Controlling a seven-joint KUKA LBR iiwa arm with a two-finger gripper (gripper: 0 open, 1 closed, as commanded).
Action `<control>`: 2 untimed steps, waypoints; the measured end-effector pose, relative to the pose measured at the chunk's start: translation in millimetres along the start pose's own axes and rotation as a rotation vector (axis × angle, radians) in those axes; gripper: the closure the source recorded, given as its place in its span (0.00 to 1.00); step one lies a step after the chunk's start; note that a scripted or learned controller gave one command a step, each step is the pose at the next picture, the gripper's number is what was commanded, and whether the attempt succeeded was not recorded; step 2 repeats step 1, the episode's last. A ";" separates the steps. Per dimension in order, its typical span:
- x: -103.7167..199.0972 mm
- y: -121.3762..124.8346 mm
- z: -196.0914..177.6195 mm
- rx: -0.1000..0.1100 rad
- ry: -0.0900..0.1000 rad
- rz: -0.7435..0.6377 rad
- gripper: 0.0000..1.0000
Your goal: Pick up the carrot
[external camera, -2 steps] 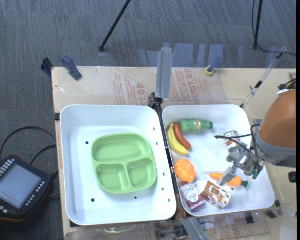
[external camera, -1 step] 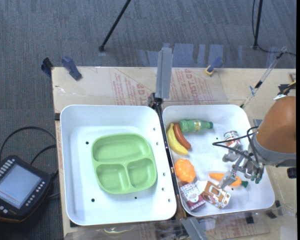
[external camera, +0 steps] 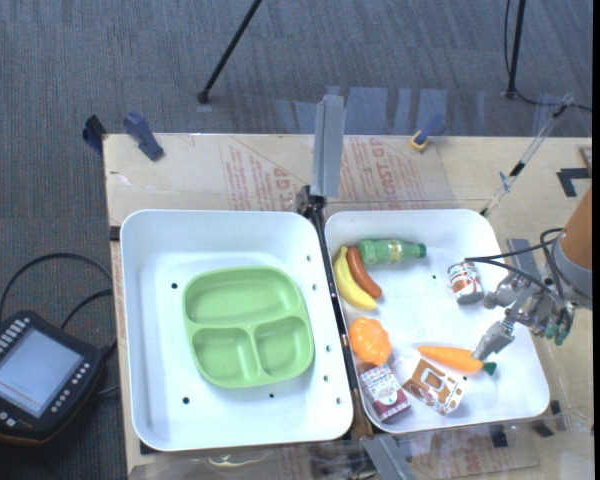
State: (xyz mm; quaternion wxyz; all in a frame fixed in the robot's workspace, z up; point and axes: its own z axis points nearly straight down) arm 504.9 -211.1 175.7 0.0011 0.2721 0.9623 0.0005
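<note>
A: Carrot [external camera: 448, 357] in right bin [external camera: 480, 230], near-right part, lying flat, long axis left–right, green stub at right end. Touching or just short of carton [external camera: 435, 386] on its near side; cannot tell which.

B: Gripper [external camera: 492, 342]?

A: Just beside carrot's right end, at the stub. Coming in from right, tilted down-left. Finger spread not readable at this angle; cannot tell how far open. Nothing visibly between fingers, so no hold to log.

B: Handling estimate?

A: Judged a toy: light, stiff, smooth plastic skin, likely slippery. Tapered, so a pinch near the thin end may squirt it out. Not fragile.

B: Grasp site?

A: Mid-body, toward thicker left half, fingers across the short axis, one on far side, one on near side. Far side open; near side crowded by carton, so little room for the near finger.

B: Neighbours?

A: Orange round fruit [external camera: 371, 340] well left of carrot. Red box [external camera: 385, 391] left of carton. Can [external camera: 465, 282] far of gripper. Banana [external camera: 351, 281], sausage [external camera: 363, 272], green bottle [external camera: 390, 251] at far-left of bin, well apart. Green tray [external camera: 248, 328] in left bin [external camera: 160, 258].

B: Risks?

A: Present position at the stub looks too far right; closing here likely grips tip only, or rolls carrot into carton.
</note>
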 end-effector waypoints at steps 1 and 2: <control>23.8 3.4 67.8 -0.003 -0.014 -0.451 0.00; 23.8 3.4 67.8 -0.003 -0.014 -0.451 0.00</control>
